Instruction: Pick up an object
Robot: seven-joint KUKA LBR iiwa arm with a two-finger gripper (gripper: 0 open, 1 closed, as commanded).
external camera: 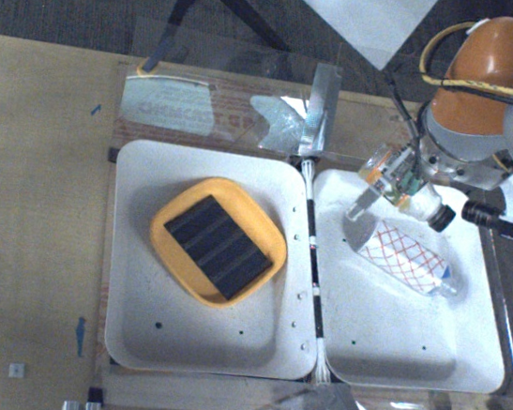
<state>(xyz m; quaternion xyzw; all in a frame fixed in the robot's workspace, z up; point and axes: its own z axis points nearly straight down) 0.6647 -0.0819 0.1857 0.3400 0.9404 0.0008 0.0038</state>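
In the camera view we see two shallow white bins side by side on the table: the left bin (pixel 126 323) carries a yellow-orange rounded tray with a dark ribbed panel (pixel 218 241), and the right bin (pixel 462 361) carries a clear plastic bottle with a red criss-cross label (pixel 407 257). We take the bottle as the likelier target, since the arm hangs over the right bin's far-left corner, well apart from the tray. The bottle lies flat, its long axis running from upper left to lower right, its near end close to the claw (pixel 362 208) and the rest stretching away toward the bin's right side and toward us. The claw's tip sits just beside that upper-left end, perhaps touching it; we cannot tell. We also cannot tell how far the claw is open, as only a single grey finger-like shape reads clearly, and we see nothing gripped in it. We judge the next move needs a shift along the bottle toward its middle, closing across its width.
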